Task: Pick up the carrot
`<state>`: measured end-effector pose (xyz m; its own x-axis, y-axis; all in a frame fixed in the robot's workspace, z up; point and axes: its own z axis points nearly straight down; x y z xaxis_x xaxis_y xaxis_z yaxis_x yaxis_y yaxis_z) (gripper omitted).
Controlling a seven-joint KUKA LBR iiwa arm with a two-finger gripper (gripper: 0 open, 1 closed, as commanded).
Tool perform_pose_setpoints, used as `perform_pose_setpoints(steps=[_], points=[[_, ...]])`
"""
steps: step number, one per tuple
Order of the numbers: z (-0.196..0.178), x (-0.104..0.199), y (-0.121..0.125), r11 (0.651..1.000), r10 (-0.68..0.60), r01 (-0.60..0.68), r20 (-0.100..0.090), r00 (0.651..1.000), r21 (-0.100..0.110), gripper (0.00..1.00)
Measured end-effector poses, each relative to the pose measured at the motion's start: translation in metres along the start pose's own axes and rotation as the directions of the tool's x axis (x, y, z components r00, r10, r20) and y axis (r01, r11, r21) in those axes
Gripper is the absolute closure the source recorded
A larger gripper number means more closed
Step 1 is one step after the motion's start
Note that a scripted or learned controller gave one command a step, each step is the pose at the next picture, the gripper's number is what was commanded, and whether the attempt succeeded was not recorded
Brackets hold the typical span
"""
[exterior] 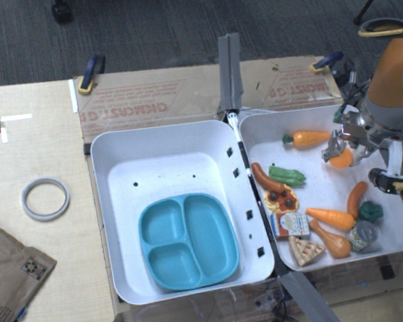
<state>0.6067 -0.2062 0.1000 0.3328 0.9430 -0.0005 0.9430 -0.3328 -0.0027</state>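
Reaching in from the frame's right, the gripper [337, 149] hangs over the right bin [306, 125], pinching a small orange piece [341, 159]. One carrot [309, 137] lies just left of it; another carrot [331, 217] rests lower right.

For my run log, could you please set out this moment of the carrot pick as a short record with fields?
arm: grey with orange band, reaching in from the right
claw: low over the right white bin, upper right part
under claw: small orange piece, identity unclear
nearest carrot: orange carrot with green top, lying just left of the claw
other carrots: two lower in the right bin
left white bin: holds a blue three-compartment plastic tray
grasp: none visible
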Motion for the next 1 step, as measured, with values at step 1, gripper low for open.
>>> perform_pose_setpoints(steps=[1], points=[[-0.1146, 0.1041, 0.0054, 0.998, 0.061, -0.061, 0.001, 0.998, -0.002, 1.00]])
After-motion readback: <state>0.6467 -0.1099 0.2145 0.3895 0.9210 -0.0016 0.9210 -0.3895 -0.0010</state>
